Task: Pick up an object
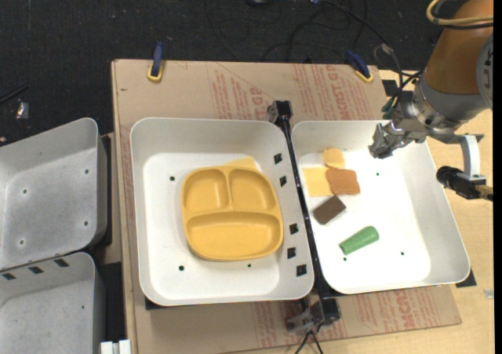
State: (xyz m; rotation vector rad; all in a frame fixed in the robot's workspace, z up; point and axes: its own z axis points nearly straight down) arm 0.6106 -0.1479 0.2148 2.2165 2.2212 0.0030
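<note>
- gripper (382, 145) hovers over the right bin's (408, 266) far edge, can't tell how it's set
- green cylinder (359, 240), brown block (329, 209) lie apart

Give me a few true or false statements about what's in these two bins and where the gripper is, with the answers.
1. The yellow divided tray lies in the left bin. True.
2. The green cylinder lies in the left bin. False: it lies in the right bin.
3. The gripper hovers over the right bin's far side. True.
4. The brown block sits between the gripper's fingers. False: it lies on the bin floor, apart from the gripper.
</note>
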